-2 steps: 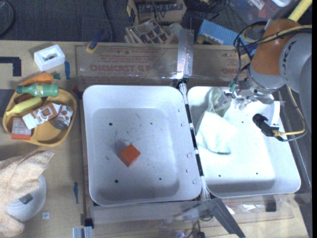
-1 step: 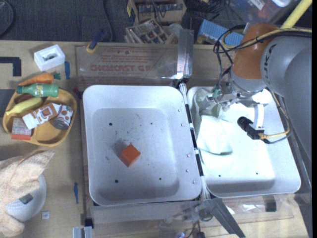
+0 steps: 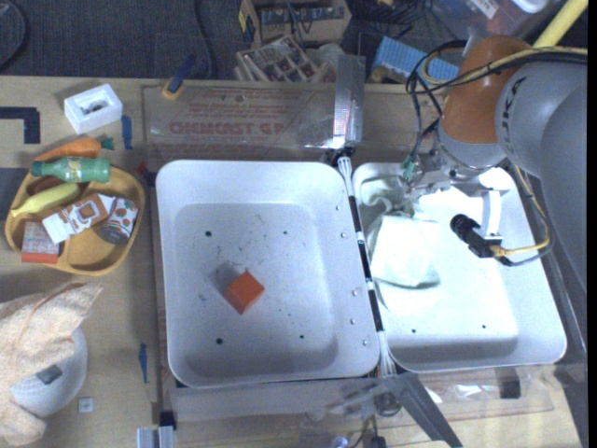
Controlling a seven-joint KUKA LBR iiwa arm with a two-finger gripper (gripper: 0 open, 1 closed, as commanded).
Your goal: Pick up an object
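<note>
An orange cube (image 3: 244, 292) lies in the left bin (image 3: 187, 203), a little left of its middle. A crumpled white cloth-like thing (image 3: 403, 255) rests in the left half of the right bin (image 3: 522, 334). My gripper (image 3: 411, 181) hangs low over the back left corner of the right bin, just beyond the white thing. The grey arm with its orange band (image 3: 478, 90) covers the bin's back edge. A pale curved item (image 3: 373, 192) sits in that corner beside the gripper; what it is I cannot tell.
A yellow bowl (image 3: 103, 255) of toy food stands left of the bins, with a cloth and mouse below it. A clear plastic lid (image 3: 242, 124) lies behind the left bin. Cables and a black connector (image 3: 471, 233) trail over the right bin.
</note>
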